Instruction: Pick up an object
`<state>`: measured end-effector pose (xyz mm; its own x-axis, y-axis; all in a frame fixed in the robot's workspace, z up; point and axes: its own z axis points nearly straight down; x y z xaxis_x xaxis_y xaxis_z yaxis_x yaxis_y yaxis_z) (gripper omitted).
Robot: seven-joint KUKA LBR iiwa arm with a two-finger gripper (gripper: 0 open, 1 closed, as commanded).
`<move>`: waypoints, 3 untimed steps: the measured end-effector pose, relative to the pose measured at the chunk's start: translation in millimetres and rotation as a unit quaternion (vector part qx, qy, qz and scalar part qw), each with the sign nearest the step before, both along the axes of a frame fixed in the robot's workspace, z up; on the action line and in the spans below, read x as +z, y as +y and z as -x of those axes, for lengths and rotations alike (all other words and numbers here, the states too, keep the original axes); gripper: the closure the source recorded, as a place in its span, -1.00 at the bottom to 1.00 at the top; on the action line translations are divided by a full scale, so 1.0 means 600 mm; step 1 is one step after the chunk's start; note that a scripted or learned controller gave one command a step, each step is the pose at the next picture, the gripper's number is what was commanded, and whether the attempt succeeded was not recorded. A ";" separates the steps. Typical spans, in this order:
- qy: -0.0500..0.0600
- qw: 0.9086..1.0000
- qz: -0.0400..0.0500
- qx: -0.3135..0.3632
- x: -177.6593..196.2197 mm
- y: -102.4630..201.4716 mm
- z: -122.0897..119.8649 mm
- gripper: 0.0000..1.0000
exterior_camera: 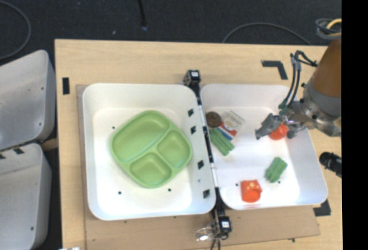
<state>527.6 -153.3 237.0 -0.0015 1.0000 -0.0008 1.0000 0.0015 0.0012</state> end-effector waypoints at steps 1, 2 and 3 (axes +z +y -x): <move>0.002 1.000 0.000 -0.001 -0.100 0.002 -0.011 -1.00; 0.003 1.000 0.000 -0.002 -0.197 -0.011 0.000 -1.00; 0.002 1.000 0.000 -0.003 -0.229 -0.012 0.000 -1.00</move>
